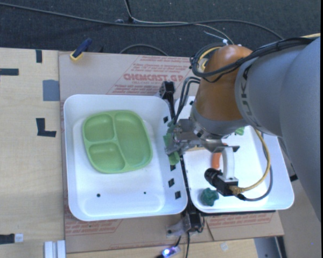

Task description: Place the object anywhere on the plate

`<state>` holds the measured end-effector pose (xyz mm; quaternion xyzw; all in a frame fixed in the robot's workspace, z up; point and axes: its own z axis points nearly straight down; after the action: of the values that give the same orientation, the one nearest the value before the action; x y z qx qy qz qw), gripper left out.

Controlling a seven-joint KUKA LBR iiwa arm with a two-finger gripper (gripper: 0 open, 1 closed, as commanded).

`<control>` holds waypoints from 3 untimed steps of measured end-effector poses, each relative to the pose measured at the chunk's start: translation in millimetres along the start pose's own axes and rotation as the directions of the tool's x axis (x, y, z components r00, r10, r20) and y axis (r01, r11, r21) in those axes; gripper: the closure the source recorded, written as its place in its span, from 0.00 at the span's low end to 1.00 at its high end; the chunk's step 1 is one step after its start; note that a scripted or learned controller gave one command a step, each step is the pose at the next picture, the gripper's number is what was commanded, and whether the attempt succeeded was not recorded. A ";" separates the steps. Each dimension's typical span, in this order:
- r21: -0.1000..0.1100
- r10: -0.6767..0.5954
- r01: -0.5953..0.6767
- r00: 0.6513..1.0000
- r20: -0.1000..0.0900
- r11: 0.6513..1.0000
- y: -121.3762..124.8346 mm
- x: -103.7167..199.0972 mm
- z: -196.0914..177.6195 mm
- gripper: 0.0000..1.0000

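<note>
Two white bins side by side on a cardboard sheet on the table. Left bin has the green plate, three compartments, sitting toward the bin's far-left corner, tilted slightly, nothing on it. The arm comes in from the right edge of the table and hangs over the right bin, covering most of its far half. The gripper is down at the wall where the two bins meet, about halfway along it. Some green shows right at the gripper there, too small and shadowed to say what it is or whether it's gripped. Can't tell if the gripper is open or closed, since the wrist hides it from this angle. Loose stuff in the right bin: a dark green lump near the near-left corner, lying on the bin floor, and an orange piece near the middle, partly under the arm's hardware. Both are well apart from the plate, with the bin walls between. A black fitting with a yellow hose hangs off the wrist just above the lump. Blue-and-yellow clamp sits at the far-left corner of the cardboard. Black tape marks on the table left of the bins.
</note>
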<state>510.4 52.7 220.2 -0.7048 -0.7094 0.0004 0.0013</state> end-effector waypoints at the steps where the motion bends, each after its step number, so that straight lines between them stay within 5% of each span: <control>1: -0.002 0.000 0.000 1.000 0.000 1.000 34.8 48.9 -2.5 1.00; 3: 0.002 0.005 -0.005 1.000 0.003 1.000 20.3 47.9 5.0 1.00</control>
<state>530.3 100.8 215.2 -0.7066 -0.7076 0.0021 0.0007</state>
